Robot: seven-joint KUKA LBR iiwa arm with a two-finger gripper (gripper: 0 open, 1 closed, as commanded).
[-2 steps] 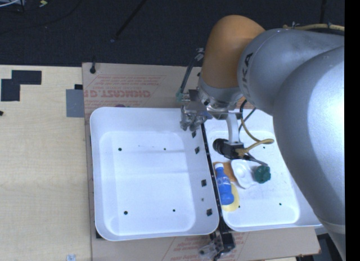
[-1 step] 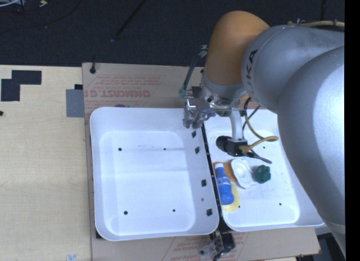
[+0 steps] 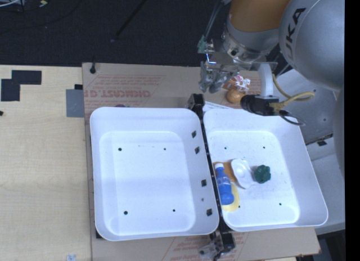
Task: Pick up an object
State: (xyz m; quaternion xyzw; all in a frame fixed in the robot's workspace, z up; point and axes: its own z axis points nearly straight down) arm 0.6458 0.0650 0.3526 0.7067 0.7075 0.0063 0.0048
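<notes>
**Status: arm raised behind the right bin, object apparently in the jaws**

Nearest the camera, the right bin (image 3: 292, 158) contains a blue bottle (image 3: 224, 184) lying on a yellow item (image 3: 232, 202), a white object (image 3: 242, 172) and a dark green object (image 3: 262, 173). The left bin (image 3: 107, 142) adjoins it. The jaws (image 3: 216, 80) hang above the table behind the right bin. A small brown-and-white object (image 3: 236, 88) appears lodged at them; grip unconfirmed. Assessment: lift probably accomplished, hold unverified.
</notes>
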